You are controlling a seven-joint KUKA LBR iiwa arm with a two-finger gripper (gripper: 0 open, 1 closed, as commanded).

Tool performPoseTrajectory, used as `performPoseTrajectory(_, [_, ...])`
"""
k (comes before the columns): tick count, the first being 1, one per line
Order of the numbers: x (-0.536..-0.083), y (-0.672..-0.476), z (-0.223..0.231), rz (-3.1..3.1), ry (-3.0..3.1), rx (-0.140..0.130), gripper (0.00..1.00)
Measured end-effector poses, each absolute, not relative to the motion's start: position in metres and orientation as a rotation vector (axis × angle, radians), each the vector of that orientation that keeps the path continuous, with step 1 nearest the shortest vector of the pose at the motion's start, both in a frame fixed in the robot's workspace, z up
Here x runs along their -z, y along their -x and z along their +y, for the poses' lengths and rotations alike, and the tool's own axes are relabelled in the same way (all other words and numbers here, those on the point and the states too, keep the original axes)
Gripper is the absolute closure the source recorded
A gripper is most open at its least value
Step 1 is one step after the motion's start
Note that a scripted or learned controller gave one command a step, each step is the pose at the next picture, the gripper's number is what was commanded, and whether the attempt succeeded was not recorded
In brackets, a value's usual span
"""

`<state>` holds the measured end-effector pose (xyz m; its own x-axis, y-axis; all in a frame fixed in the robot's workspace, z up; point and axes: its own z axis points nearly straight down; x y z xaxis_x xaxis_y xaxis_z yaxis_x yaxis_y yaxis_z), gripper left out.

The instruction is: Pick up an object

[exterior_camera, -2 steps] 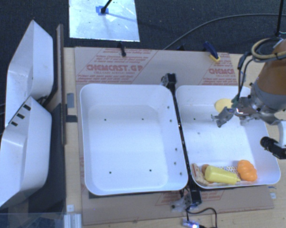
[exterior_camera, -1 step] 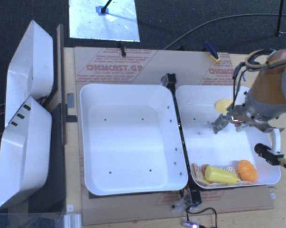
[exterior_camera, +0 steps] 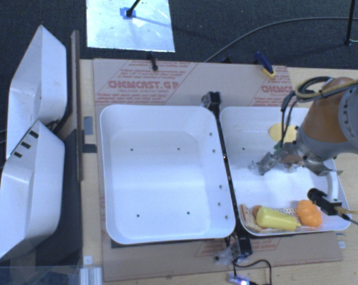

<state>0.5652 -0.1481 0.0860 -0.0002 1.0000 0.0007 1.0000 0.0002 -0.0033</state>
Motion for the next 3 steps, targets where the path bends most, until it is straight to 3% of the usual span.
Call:
performPoseTrajectory(1, [-0.099, -0.567, -0.149, -2.222, 2.223, 0.002, 1.00])
performPoseTrajectory(3, [-0.216, -0.553, -0.153, -2.224, 2.224, 0.004, 1.00])
